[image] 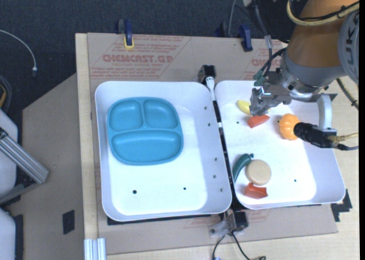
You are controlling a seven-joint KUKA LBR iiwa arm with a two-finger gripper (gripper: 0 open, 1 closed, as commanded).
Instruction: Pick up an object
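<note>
Several small objects are seen in the right bin point(319, 193). A yellow piece point(243, 106) lies near the bin's far left corner, partly hidden. Just beside it, toward the near side, a red-orange wedge point(258, 121) lies flat. An orange round fruit point(287, 126) rests to the right of the wedge, apart from it. Near the bin's front left, a dark green pepper-like piece point(242, 163) is curved beside a tan round disc point(258, 171), under which a red piece point(256, 191) is partly tucked.
</note>
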